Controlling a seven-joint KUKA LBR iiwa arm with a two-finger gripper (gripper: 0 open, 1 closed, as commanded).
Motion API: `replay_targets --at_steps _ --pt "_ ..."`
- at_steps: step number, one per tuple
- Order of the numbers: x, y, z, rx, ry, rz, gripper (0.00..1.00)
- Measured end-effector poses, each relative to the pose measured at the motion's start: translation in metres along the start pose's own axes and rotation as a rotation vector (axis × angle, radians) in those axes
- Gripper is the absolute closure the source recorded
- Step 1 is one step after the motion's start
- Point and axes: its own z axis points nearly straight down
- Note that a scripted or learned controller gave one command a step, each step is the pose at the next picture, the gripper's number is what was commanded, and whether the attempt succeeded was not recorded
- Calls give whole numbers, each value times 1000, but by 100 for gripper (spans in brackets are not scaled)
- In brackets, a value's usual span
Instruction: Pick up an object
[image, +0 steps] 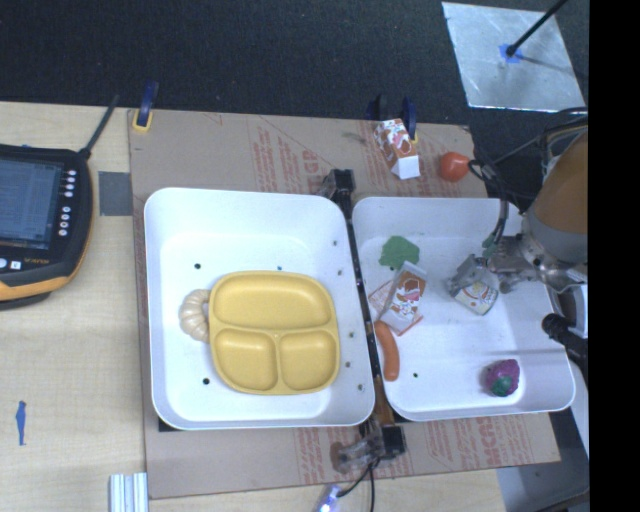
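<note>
Landmark: shallow white right bin (440, 400) on the table.
Gripper (476, 283): metal two-finger gripper, low in the bin's upper right part, its fingers closed around a small white carton.
Small white carton with printed label (480, 295): between the fingers, at or just above the bin floor.
Other contents: flat green piece (400, 251) upper left; red-and-white printed packet (403, 301) left of centre; orange sausage-shaped toy (387, 350) along the left wall; purple-and-green lump (502, 377) lower right.
Beside the bin: yellow three-compartment plastic tray (272, 331) in the left bin.
Risk: the hold looks to sit near the carton's top edge, so it may slip or swing loose on lifting.
</note>
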Motion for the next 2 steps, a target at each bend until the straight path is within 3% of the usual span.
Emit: replay_targets --at_steps 1,2 --pt "-1 0 -11 0 -1 -3 100" --pt "32 65 -62 -6 1 1 100"
